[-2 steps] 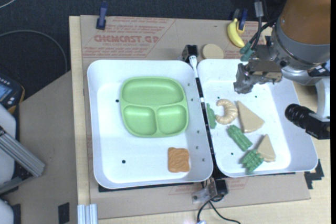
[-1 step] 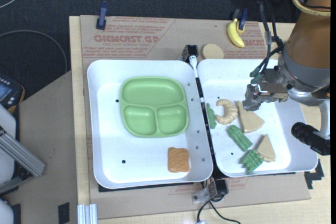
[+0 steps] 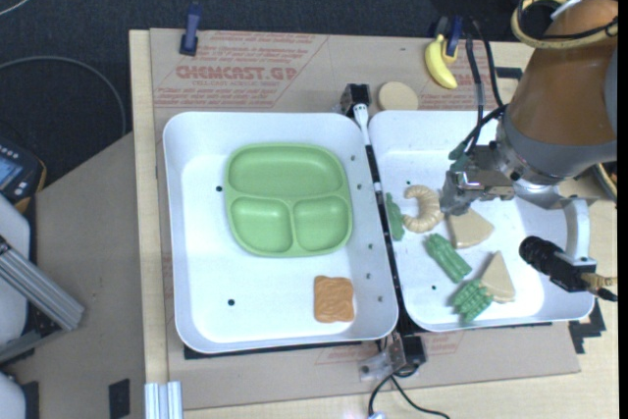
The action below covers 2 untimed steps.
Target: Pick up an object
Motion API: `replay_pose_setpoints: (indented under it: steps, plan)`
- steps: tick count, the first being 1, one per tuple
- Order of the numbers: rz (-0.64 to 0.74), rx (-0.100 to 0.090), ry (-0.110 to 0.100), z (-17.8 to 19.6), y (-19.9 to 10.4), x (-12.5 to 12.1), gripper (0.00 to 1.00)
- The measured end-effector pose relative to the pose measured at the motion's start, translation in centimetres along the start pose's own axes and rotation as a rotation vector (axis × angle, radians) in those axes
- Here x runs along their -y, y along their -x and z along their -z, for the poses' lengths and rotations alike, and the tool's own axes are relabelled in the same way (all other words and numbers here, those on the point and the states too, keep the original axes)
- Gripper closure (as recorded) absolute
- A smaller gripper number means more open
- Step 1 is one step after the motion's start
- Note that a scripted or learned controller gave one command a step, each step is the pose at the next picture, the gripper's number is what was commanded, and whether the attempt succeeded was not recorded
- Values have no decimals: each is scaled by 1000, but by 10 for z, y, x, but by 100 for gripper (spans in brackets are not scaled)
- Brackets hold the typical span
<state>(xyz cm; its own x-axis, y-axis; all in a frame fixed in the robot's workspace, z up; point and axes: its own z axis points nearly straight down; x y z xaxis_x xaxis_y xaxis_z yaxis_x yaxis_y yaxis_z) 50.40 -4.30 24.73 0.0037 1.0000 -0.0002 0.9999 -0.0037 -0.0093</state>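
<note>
Arm: the grey arm with the orange band [image 3: 569, 83] comes in from the right and hangs over the right white bin [image 3: 412, 137].
Jaws: the gripper [image 3: 459, 194] sits low in that bin, right beside the croissant; whether the jaws are open or closed, I cannot tell from this angle, and nothing shows between them.
Croissant: the pale curved croissant-shaped toy [image 3: 424, 208] lies near the bin's left side, just left of the gripper.
Tan pieces: a flat tan piece shaped like a bread slice [image 3: 471, 231] rests just below the gripper; a tan wedge-shaped piece [image 3: 498, 278] lies lower, toward the near edge.
Green pieces: a slim green pod-like toy [image 3: 394, 216] lies by the divider; a ridged green toy [image 3: 446, 258] sits below the croissant; a leafy green toy [image 3: 471, 299] touches the tan wedge.
Left bin: the left white bin [image 3: 191, 211] carries a light green plastic plate with three compartments [image 3: 289, 198] in its middle, and an orange waffle-textured square [image 3: 334, 298] near its front right corner, well apart from the plate.
Table: on the brown table [image 3: 235, 64] behind the bins, a yellow banana toy [image 3: 442, 64] and a round tan disc [image 3: 397, 96] sit close to the right bin's far rim.
Clamp: a blue clip [image 3: 189, 29] grips the table's far left edge.
</note>
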Motion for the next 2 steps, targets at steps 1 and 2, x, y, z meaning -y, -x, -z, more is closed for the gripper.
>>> replay_pose_setpoints:
  steps: [1, 2]
  plan:
    - [12, -4, 7, 24, -70, 26, 100]
    - [4, 2, 14, -34, -58, -118, 100]
